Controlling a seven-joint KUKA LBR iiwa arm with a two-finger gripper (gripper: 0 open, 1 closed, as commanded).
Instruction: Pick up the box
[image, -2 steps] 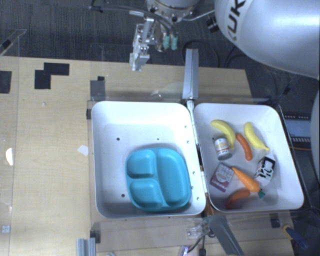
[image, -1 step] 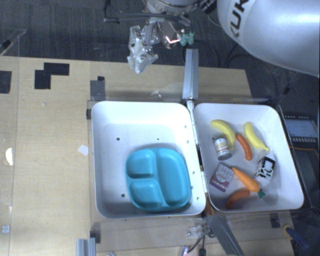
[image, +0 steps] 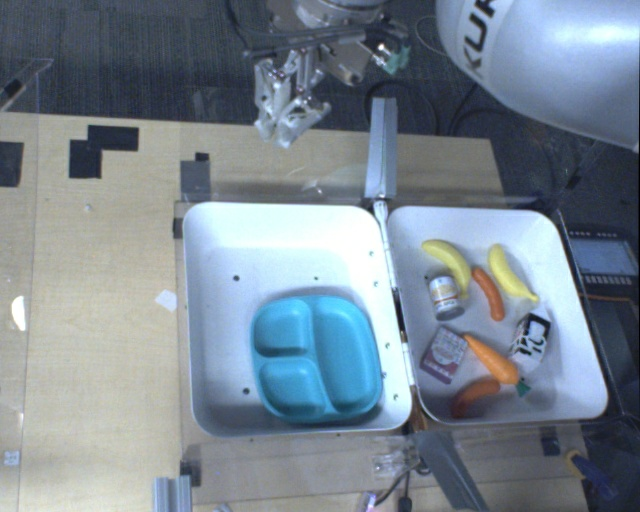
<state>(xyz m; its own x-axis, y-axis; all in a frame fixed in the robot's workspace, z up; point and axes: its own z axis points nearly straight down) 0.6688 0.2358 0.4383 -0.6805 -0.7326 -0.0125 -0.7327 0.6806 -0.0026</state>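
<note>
The box (image: 444, 354) lies flat in the right bin (image: 570, 300) — between a small can (image: 444, 294) and a carrot (image: 492, 361). The gripper (image: 286, 118) hangs beyond the left bin (image: 215, 300), well apart from it — fingers' state unclear.

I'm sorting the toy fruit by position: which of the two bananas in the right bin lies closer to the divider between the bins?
The left banana, curved just above the small can. The other banana lies further right, beyond the orange sausage-shaped piece.
</note>
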